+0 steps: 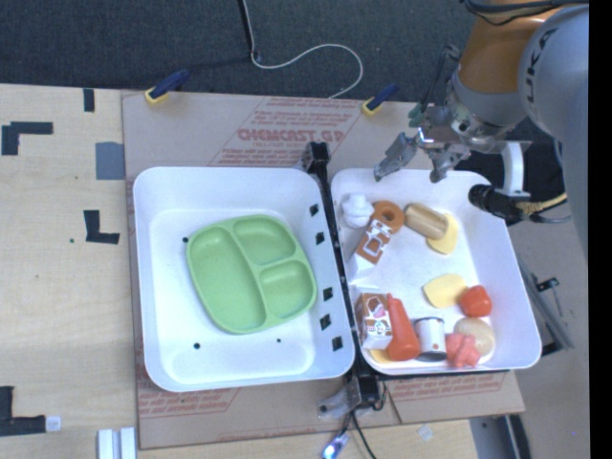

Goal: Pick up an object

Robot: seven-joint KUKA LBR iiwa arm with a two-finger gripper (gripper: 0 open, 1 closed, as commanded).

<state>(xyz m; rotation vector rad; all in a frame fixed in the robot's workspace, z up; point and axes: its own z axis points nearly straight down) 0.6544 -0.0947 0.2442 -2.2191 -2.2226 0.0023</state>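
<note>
The two shallow white plastic bins [158,256] look smooth with a soft sheen. The light green three-compartment plastic tray [251,273] has a smooth, satiny finish. Beneath the bins lies a sheet of matt brown cardboard [239,132] printed in red, on a pale wood-grain bench [57,285]. The small toy foods, such as the red tomato-shaped piece [476,301], look like smooth plastic. The arm's orange band [497,41] is glossy, its grey casing [574,65] smooth and duller. The floor beyond is dark, rough carpet [115,17].

Small toy foods [421,285] lie scattered in the right bin [512,256].
</note>
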